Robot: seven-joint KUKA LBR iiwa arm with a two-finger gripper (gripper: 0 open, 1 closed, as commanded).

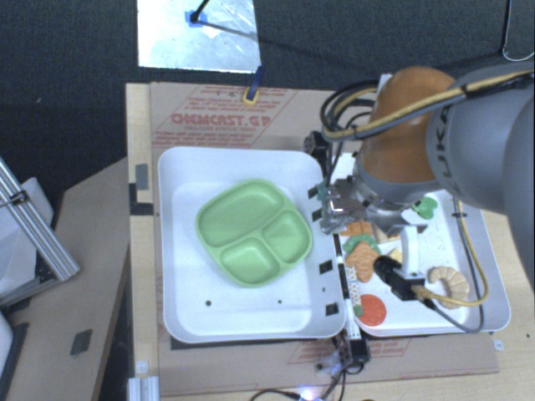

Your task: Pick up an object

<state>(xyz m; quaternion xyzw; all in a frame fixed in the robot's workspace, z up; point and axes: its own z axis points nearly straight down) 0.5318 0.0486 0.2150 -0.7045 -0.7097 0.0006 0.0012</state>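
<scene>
Claw (364, 239) low in right bin (493, 307), over orange toy food (362, 259).

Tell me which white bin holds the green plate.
The left bin: the green plate lies in it alone. The right bin holds small food items under the arm.

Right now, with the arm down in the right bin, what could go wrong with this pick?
The toys lie bunched against the bin's left wall, so the gripper may catch two or none. The cable loops beside the shrimp and could drag it.
</scene>
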